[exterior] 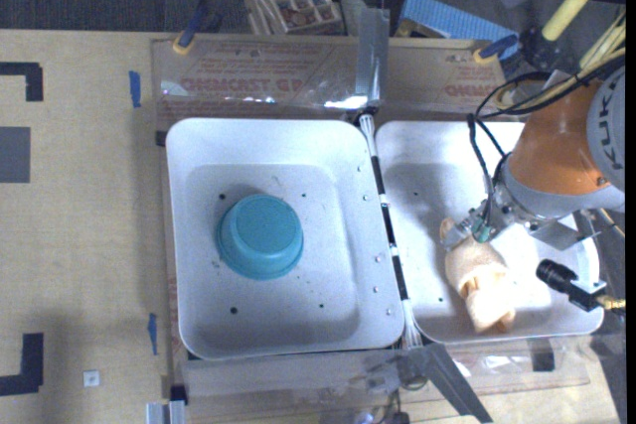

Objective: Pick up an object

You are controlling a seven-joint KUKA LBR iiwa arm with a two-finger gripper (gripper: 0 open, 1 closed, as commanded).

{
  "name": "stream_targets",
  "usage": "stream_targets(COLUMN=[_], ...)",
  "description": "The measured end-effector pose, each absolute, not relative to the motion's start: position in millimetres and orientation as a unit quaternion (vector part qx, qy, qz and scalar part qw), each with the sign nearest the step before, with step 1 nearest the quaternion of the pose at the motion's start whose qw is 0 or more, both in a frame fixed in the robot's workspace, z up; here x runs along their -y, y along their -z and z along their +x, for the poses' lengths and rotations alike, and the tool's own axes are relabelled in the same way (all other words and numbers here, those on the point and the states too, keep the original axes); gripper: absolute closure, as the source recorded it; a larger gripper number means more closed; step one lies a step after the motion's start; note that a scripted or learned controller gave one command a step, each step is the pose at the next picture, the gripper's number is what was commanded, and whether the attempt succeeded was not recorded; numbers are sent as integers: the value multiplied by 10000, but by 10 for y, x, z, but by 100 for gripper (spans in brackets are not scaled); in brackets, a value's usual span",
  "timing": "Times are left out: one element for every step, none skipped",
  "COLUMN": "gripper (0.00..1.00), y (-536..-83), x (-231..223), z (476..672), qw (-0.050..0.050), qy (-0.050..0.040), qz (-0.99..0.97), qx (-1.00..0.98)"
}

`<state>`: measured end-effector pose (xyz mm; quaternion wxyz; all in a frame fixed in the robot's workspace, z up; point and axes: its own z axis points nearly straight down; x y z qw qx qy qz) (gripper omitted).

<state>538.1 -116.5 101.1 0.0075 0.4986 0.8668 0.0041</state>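
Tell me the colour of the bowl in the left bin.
The bowl is teal blue, plain, seen clearly in the camera view.

Bright, even light falls from above on my bench. The white bins [199, 164] look slightly washed out, glare streaks the clear plastic sheet [268, 84] behind them, shadows stay soft, and everything looks mildly blurred.

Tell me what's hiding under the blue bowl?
The blue bowl sits upside down on the left bin floor. Anything beneath it is covered, so I can't tell.

Grey arm [556, 189], orange band, black cables.
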Motion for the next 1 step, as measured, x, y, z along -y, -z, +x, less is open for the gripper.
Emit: stream_targets(gripper=[100], y=[-1862], x=[799], z=[6614], qw=[22], qy=[-4], qz=[5426], qx=[-8400])
